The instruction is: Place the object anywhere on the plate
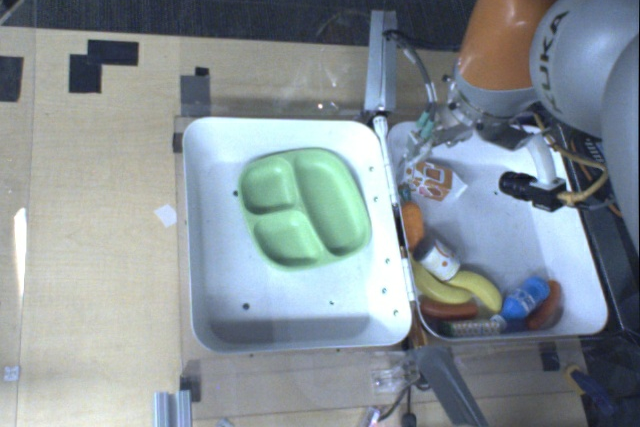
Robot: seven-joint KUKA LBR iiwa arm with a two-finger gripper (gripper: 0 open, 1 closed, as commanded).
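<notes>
**Resting in the right bin, packet under the gripper**

Lying near the right bin's [590,300] upper left corner, a white packet with orange print [432,181] sits just below the gripper [428,127]; nothing shows between its fingers, and their spread cannot be told. The green divided plate [303,206] lies in the left bin [215,245].

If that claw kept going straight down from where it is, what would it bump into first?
Probably the small white-and-orange packet, which lies just below the gripper in the right bin. Depth is hard to judge from this slanted view.
</notes>
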